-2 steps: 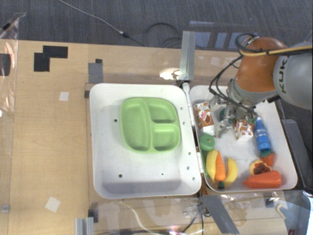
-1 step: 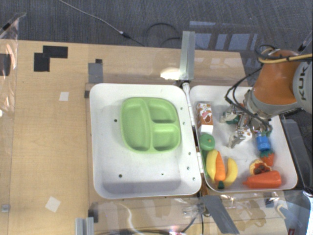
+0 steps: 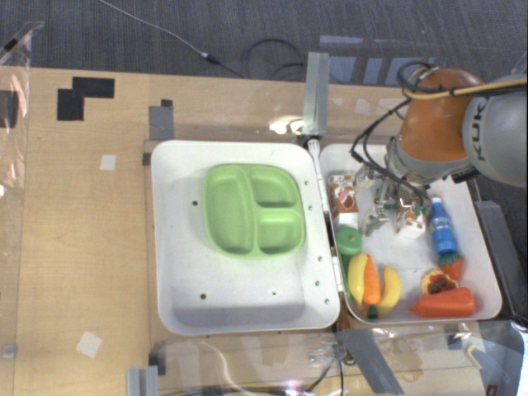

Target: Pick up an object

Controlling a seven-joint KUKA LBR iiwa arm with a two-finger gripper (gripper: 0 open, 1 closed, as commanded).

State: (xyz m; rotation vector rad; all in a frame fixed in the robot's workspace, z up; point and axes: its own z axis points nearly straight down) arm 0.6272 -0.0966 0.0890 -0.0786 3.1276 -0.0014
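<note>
Objects for the pick sit in the right bin (image 3: 488, 280), all packed close: blue bottle (image 3: 442, 229) by the far-right side, banana (image 3: 357, 277) w/ a small carrot (image 3: 372, 283) lying over it, green round piece (image 3: 348, 240) just above those, big orange carrot (image 3: 444, 303) along the near wall, a cut fruit piece (image 3: 437, 283) touching it, a printed packet (image 3: 341, 193) near the divider.

Camera view: my pincer (image 3: 388, 213) is down inside that bin, between packet and bottle, over a small whitish item I can't ID. Can't tell if the pincer is apart or together, too much cable and blur. Nothing visibly clamped, so I judge no pick yet. Clutter means a neighbour could get nudged.

Left bin (image 3: 177, 304) holds a green divided tray (image 3: 252, 209), prob. the drop spot. Both bins rest on the tabletop (image 3: 74, 246).
</note>
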